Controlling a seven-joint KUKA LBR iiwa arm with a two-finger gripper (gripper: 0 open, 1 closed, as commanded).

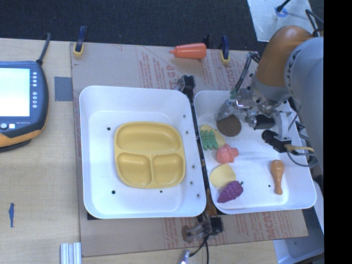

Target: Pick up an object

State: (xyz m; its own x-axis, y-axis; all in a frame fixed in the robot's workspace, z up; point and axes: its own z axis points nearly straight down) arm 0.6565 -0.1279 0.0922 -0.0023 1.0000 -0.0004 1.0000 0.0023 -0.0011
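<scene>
- White plastic, shallow, rounded corners: two bins, left bin (93,147) and right bin (297,194), side by side.
- One yellow tray (149,154), three compartments, smooth, in left bin.
- Six toy foods in right bin: brown disc (229,126), green-yellow piece (209,138), pink lump (226,154), yellow round (221,175), purple grapes (231,191), tan drumstick (277,175).
- One gripper (236,108), just above brown disc; jaw state impossible to tell.

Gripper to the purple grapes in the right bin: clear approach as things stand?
Probably yes. The purple grapes lie exposed near the right bin's front edge, touching only the yellow piece behind them. The gripper sits over the brown round piece at the back, with nothing tall between.
</scene>
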